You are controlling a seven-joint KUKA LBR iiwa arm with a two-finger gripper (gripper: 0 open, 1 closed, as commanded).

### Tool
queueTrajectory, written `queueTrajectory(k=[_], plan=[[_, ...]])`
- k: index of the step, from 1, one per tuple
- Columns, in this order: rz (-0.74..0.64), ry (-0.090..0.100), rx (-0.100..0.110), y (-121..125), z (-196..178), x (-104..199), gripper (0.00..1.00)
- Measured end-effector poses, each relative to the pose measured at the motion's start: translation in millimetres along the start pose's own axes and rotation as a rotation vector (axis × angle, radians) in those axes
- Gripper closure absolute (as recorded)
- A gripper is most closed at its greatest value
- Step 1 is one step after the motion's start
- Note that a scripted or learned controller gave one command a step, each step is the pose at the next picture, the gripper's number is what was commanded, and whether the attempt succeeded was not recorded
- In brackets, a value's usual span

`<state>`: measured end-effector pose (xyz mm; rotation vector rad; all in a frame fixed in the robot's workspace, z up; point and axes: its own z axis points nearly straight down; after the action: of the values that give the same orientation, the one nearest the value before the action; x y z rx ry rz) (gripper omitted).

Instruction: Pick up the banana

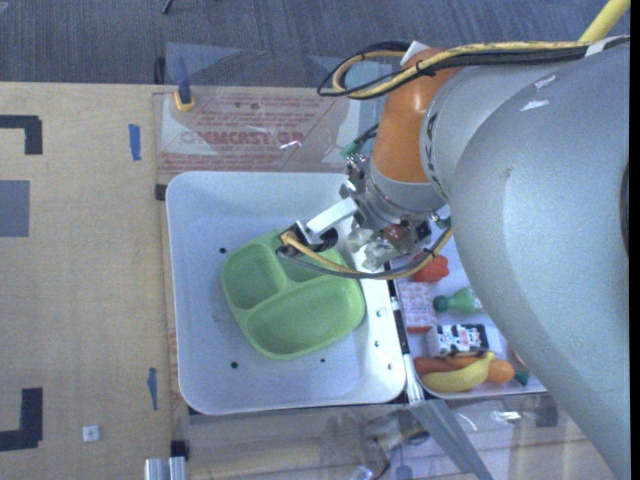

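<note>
The yellow banana (466, 375) lies near the front edge of the right bin (416, 320), beside an orange carrot (437, 364). My gripper (372, 251) hangs below the orange wrist band, over the seam between the two bins. It is well behind the banana, close to the right rim of a green divided plate (290, 303). The grey arm hides much of the right bin.
The green plate lies in the left bin (200, 218). The right bin also holds a red item (434, 268), a green item (456, 301), a black-and-white carton (458, 340) and a small orange item (501, 372). A clear sheet lies behind the bins.
</note>
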<state>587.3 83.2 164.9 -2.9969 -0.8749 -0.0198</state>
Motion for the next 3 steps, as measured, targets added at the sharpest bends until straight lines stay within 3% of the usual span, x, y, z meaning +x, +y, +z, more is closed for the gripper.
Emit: queueTrajectory(k=[1, 2, 3], plan=[[0.369, -0.013, -0.018, -45, -44, 87, 1.0], [0.322, -0.015, -0.017, -115, -33, 85, 1.0], [0.369, -0.016, -0.018, -113, 21, 84, 1.0]])
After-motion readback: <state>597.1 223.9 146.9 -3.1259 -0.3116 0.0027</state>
